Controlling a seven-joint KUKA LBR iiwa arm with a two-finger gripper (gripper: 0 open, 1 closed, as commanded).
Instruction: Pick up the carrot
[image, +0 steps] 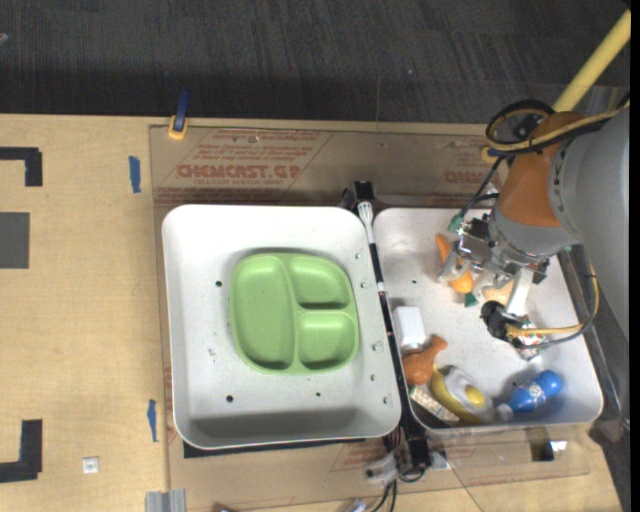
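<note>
Orange carrot (452, 270) is lying in the right bin (400, 232); your claw (478, 278) is hovering over it to grasp, though you cannot tell its state.

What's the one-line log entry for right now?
arm: over right bin | gripper: low at orange carrot | grasp: unconfirmed | left bin: green divided plate

A divided plate (295, 312) lies in the left bin (190, 250); the right bin (400, 230) holds the carrot (463, 284) upper centre, beneath the gripper (490, 270)
</note>
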